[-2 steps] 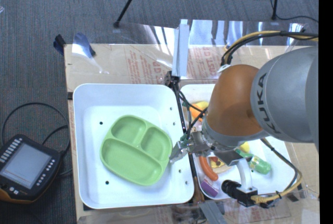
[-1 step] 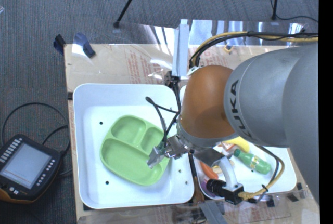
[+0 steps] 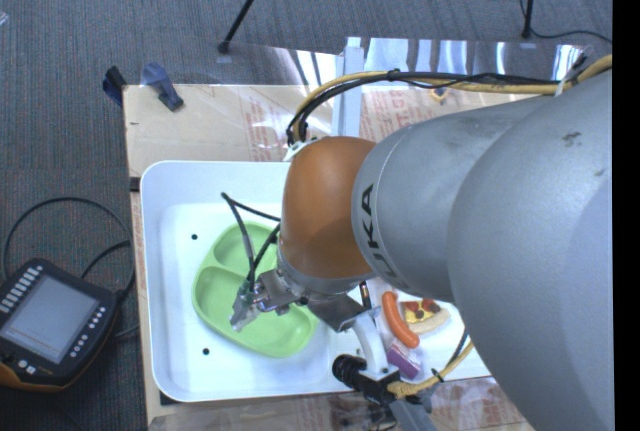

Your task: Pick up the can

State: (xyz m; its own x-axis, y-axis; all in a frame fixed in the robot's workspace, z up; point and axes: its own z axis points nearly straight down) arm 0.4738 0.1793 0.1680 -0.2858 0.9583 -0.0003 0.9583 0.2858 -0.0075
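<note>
My gripper [image 3: 240,317] hangs low over a light green divided plate [image 3: 222,271] that lies in the left white bin [image 3: 165,249]. It points down and to the left, just above the plate's near compartment. The grey arm with its orange band [image 3: 325,209] reaches in from the right and hides the bin's right part and most of the right bin behind it.
A red toy sausage [image 3: 397,317], a pizza slice toy [image 3: 425,312] and a small purple piece [image 3: 404,357] lie just right of the plate, under the arm. Black cables [image 3: 245,214] run over the plate. A teach pendant [image 3: 50,319] sits on the floor to the left.
</note>
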